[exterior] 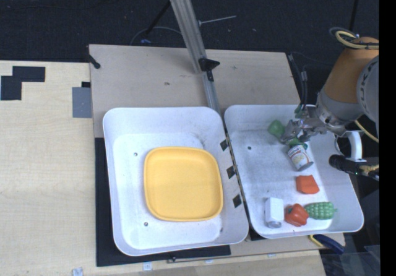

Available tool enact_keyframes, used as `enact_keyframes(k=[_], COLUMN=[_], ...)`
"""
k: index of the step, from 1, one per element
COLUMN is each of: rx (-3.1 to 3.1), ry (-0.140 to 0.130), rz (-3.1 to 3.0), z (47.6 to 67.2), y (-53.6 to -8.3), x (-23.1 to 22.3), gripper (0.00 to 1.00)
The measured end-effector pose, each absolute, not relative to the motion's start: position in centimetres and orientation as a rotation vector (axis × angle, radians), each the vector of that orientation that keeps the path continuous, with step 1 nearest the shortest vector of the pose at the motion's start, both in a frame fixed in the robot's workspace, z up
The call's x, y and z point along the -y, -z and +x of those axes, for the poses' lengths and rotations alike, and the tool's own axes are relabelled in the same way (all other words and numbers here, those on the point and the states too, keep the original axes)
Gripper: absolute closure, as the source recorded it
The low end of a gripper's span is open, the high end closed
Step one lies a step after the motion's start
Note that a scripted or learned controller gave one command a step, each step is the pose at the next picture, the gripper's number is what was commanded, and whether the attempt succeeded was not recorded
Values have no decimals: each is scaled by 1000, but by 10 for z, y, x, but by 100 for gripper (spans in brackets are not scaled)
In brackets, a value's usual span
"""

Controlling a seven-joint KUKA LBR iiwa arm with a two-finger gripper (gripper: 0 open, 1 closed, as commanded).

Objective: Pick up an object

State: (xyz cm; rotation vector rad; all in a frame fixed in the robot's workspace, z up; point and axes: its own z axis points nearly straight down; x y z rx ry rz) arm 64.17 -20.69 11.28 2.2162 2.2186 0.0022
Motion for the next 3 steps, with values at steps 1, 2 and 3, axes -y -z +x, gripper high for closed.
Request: enact_keyframes(k=[1, 2, 3], rx=[-2219, -2219, -2219], ry=[-2, -4, -3], rz=[2220, 2218, 2219], z=[644, 648, 657], y=[-156, -217, -265], x=[211, 206, 204], gripper=[100, 100, 100])
